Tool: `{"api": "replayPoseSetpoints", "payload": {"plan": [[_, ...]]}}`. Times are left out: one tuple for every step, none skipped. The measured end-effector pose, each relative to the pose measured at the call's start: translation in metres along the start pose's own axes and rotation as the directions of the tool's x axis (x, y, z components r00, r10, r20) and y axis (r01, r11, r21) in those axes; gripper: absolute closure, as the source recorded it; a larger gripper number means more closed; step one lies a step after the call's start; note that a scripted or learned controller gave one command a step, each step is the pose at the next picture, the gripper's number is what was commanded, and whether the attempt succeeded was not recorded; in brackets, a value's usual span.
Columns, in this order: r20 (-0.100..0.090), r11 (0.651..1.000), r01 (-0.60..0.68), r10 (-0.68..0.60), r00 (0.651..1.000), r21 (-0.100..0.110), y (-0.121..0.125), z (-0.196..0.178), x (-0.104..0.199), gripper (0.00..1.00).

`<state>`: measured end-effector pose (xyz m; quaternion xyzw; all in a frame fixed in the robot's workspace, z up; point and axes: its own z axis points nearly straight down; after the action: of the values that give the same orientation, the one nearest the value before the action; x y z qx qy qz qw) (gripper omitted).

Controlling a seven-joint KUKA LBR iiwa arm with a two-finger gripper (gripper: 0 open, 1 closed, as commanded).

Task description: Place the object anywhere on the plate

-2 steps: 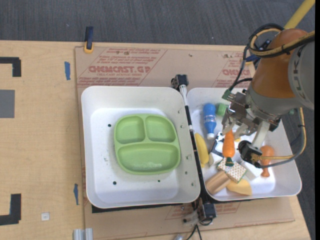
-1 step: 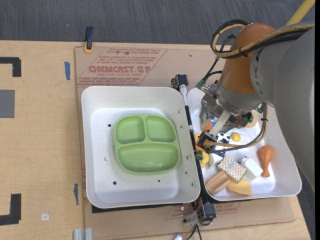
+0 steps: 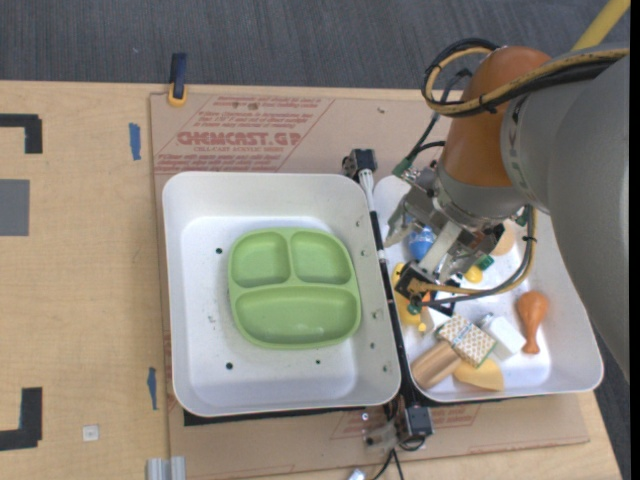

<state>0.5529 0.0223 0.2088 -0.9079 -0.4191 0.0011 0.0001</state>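
Note:
A green plate (image 3: 294, 288) with three compartments lies in the left bin (image 3: 190, 258), with nothing on it. My gripper (image 3: 436, 264) is lowered into the near-left part of the right bin (image 3: 572, 353), among a cluster of small toys. A blue piece (image 3: 421, 240) and a small green piece (image 3: 484, 261) sit right beside it. I cannot make out anything between the fingers.
Toward the front of the right bin lie an orange drumstick (image 3: 531, 316), a checkered block (image 3: 467, 339), a wooden cylinder (image 3: 431, 364), a yellow cheese wedge (image 3: 482, 374) and small yellow pieces (image 3: 412, 314). The bins' shared rim (image 3: 383, 268) runs between plate and gripper.

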Motion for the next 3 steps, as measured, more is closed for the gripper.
{"api": "replayPoseSetpoints", "payload": {"plan": [[0.000,1.000,0.005,-0.005,1.000,-0.001,0.000,-0.009,0.001,1.00],[0.003,1.000,0.001,-0.001,1.000,0.009,-0.044,-0.007,0.019,1.00],[0.004,0.984,0.180,-0.180,0.984,0.008,-0.085,0.011,0.077,1.00]]}}
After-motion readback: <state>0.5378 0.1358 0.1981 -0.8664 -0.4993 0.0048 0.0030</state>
